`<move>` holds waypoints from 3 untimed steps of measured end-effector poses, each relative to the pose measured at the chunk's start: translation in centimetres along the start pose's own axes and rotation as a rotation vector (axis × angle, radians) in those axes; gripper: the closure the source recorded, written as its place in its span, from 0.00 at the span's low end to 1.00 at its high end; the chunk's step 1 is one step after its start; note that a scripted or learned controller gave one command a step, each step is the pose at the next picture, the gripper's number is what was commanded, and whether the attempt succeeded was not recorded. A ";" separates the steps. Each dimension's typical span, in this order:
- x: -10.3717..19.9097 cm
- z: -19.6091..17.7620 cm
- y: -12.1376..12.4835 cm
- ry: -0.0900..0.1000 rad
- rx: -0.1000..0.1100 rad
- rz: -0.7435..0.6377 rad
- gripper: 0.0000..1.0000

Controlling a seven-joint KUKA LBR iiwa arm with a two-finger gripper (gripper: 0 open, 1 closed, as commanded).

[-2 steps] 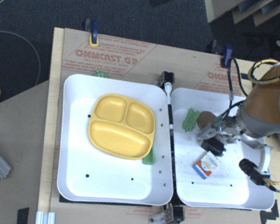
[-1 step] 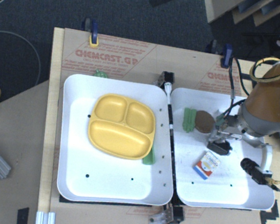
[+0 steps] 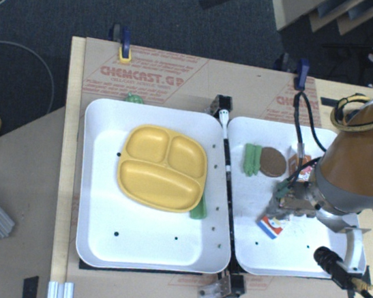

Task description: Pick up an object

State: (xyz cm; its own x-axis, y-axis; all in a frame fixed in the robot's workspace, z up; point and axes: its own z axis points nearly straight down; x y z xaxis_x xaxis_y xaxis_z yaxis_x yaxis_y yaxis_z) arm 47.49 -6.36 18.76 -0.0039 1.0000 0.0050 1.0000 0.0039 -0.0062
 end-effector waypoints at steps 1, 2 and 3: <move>7.9 -8.4 0.5 -0.003 -0.016 -0.005 1.00; 10.0 -17.2 0.5 -0.003 -0.018 -0.001 1.00; 17.4 -8.0 0.3 -0.004 0.005 -0.004 1.00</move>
State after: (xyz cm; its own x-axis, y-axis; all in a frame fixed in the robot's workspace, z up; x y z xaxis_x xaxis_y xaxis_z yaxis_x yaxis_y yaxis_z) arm 47.73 11.04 26.85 -0.0075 1.0000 0.0007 0.9999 0.0075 -0.0112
